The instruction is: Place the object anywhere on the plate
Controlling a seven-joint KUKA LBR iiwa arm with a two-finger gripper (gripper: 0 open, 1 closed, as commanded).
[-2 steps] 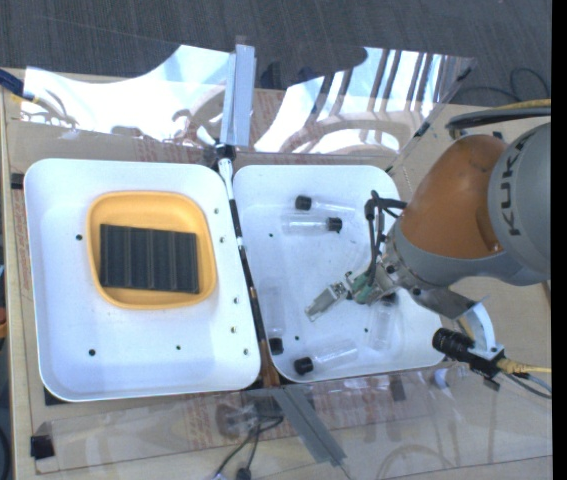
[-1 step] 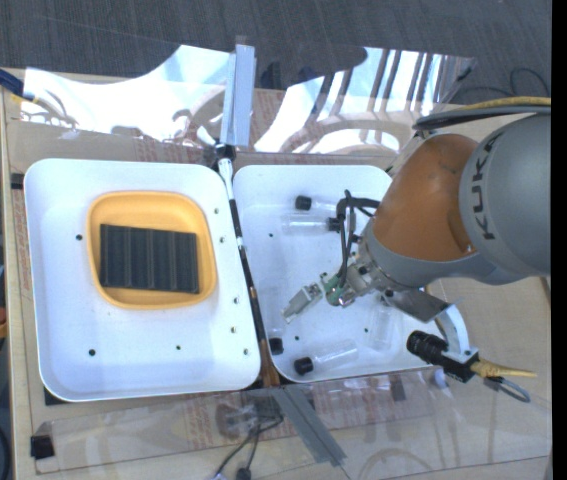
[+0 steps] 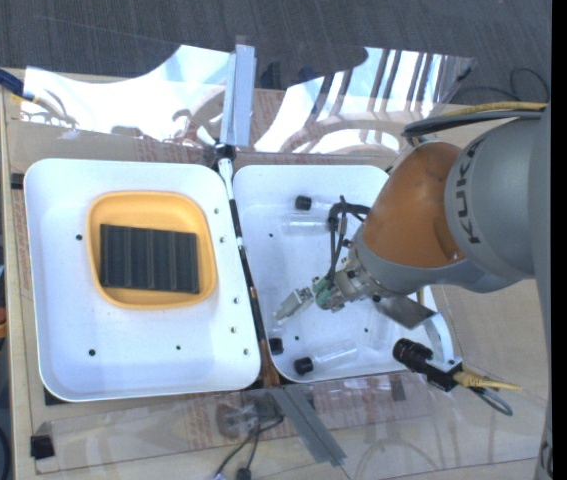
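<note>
While our end effector (image 3: 315, 296) sits low, grip state indeterminate, we judge the small object beneath it light; plate (image 3: 150, 249) lies leftward.

The plate (image 3: 150, 251) is a yellow, rounded-square dish with a dark ribbed rectangular centre, lying flat in the left bin (image 3: 63, 348), slightly toward 12 o'clock of its middle. The object (image 3: 303, 299) is small, pale and slim, lying tilted in the right bin (image 3: 263, 193), toward 6 o'clock.
</note>
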